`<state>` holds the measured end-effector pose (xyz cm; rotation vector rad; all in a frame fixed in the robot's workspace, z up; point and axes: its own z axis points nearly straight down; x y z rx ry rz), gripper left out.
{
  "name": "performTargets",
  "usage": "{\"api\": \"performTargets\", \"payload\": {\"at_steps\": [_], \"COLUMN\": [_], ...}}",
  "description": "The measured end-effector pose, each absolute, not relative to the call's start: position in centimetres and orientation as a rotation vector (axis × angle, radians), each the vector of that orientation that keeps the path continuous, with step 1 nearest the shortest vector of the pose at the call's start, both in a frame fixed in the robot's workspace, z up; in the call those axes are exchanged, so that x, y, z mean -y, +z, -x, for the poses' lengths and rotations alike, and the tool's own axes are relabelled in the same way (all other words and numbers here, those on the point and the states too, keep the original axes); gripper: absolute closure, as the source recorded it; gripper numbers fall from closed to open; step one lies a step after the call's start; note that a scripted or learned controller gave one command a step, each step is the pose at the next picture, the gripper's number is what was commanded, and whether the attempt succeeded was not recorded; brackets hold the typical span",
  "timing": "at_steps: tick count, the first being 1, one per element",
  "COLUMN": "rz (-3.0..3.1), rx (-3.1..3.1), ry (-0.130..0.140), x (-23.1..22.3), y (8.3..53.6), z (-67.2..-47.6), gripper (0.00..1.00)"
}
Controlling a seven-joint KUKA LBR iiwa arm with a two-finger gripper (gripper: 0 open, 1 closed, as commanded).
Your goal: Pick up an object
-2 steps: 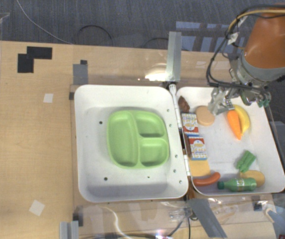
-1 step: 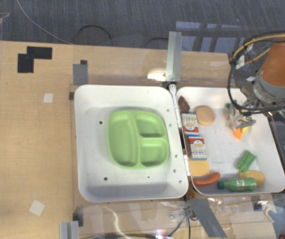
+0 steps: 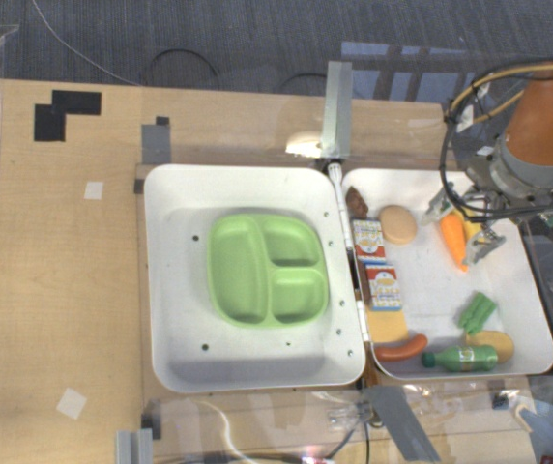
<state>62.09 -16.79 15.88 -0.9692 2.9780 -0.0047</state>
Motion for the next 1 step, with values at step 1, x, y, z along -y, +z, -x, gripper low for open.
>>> {"api": "performTargets", "payload": {"at_steps": [1], "rz": [0.914], "rx": [-2.99], "ry": [-0.009], "x": [19.69], "y": [8.98], "z": [-63.11], "gripper": [0.0]}}
